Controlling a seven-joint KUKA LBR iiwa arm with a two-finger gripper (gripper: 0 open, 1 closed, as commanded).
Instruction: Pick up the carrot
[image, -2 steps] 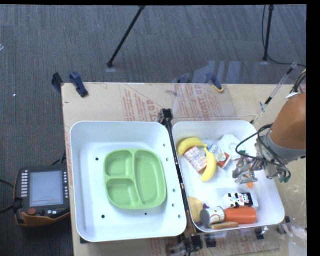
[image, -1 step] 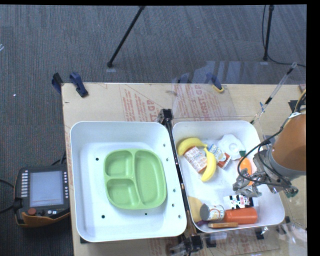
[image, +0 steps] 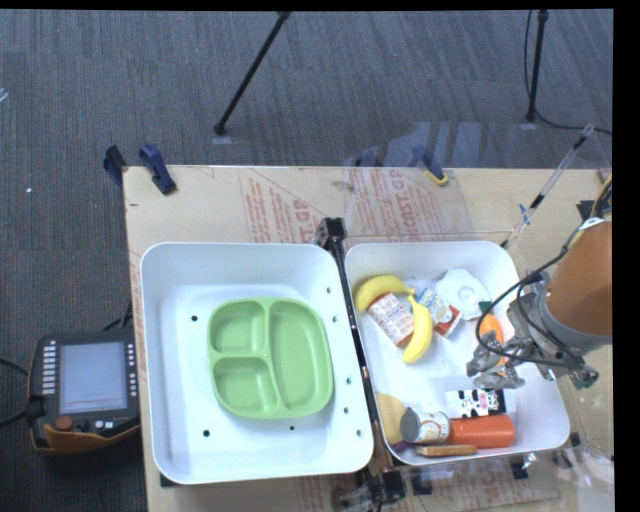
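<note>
The carrot (image: 484, 431), an orange-red elongated piece, lies along the front wall of the right bin (image: 500, 252), beside a small can (image: 424, 427). My gripper (image: 498, 372) hangs over the right part of that bin, above a black-and-white carton (image: 476, 402) and a little behind the carrot. Nothing can be seen held in it. The arm's orange band (image: 590, 280) comes in from the right.
The right bin also holds a banana (image: 412, 325), a red-labelled packet (image: 392, 318), a white pouch (image: 462, 290), a small orange item (image: 489, 328) and a thin stick (image: 446, 451). The left bin (image: 165, 300) carries a green divided plate (image: 270, 357). A tablet (image: 90, 385) lies left of the bench.
</note>
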